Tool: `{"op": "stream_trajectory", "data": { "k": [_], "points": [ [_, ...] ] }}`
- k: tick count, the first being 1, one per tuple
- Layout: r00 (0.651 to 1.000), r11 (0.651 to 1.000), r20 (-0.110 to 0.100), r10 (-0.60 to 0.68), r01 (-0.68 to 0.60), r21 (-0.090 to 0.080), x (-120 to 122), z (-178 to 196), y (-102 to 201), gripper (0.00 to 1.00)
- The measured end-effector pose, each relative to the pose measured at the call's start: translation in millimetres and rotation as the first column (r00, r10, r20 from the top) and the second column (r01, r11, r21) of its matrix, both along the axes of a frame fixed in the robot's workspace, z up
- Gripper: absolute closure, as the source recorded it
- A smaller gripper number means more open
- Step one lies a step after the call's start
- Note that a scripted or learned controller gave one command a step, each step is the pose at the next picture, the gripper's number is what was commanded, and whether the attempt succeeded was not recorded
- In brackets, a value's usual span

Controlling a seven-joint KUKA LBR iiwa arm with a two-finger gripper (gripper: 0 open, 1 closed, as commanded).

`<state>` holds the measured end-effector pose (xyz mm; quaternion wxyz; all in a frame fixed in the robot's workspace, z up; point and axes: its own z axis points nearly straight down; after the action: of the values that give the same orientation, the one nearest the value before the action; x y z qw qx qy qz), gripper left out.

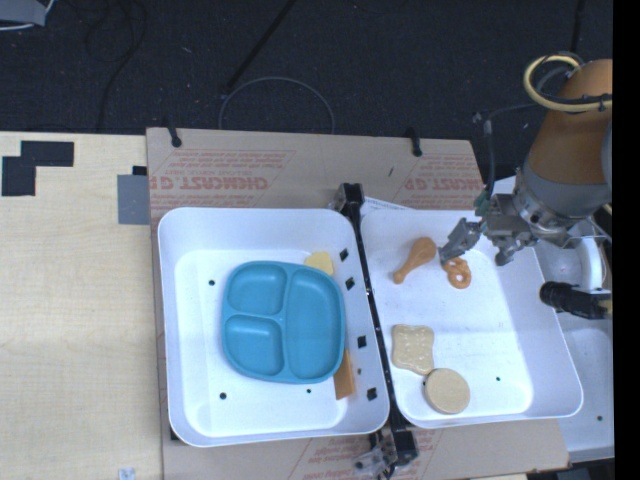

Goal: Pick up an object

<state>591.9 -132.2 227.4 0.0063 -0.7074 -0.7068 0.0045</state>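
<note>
Bench: pale wood, it carries a cardboard sheet with my two white bins side by side on it.
Left bin: shallow and white, it holds the blue plate and two small pieces tucked at the plate's edges.
Right bin: shallow and white, it holds the toy food I am working over.
My arm: grey with an orange upper part, it reaches in from the right above the right bin's far right corner.
Blue divided plate: three compartments, lying flat in the middle of the left bin.
My end effector: it hangs over the upper part of the right bin, between the drumstick and the pretzel; I cannot tell how its tips stand.
Bread slice: pale, flat, lower middle of the right bin.
Round cookie: tan disc, just beside the bread slice, towards the near rim.
Toy drumstick: tan, lying at a slant, just left of my end effector.
Pretzel: small orange loop, directly below my end effector; contact is not clear.
</note>
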Motion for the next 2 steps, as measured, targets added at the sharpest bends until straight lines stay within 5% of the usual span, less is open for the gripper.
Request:
{"op": "stream_trajectory", "data": {
  "k": [1, 2],
  "points": [
    [1.000, 1.000, 0.012, 0.002, -0.002, -0.002, 3, 7, 0, 0.00],
    [1.000, 1.000, 0.008, 0.005, -0.005, -0.001, 10, -45, 6, 0.00]
  ]
}}
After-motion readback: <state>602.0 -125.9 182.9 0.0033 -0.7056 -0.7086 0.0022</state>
